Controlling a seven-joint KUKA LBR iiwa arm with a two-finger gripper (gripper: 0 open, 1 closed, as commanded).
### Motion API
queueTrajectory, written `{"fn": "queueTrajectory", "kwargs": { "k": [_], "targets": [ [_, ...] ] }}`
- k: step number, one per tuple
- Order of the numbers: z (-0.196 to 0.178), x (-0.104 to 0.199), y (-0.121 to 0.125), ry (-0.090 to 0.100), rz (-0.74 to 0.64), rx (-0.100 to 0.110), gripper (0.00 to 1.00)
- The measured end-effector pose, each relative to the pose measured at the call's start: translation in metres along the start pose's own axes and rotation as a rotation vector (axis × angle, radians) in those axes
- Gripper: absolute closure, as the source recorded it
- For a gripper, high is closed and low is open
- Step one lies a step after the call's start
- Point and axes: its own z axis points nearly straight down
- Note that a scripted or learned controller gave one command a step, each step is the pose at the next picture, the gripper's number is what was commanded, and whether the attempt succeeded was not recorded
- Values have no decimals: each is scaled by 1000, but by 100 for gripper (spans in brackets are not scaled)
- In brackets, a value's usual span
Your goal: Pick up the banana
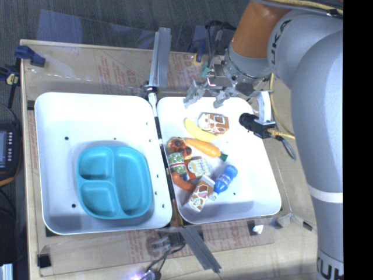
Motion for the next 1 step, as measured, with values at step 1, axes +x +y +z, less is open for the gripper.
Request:
{"fn": "queueTrajectory", "kwargs": {
  "k": [1],
  "targets": [
    [108, -14, -29, -1, 21, 1, 0]
  ]
}}
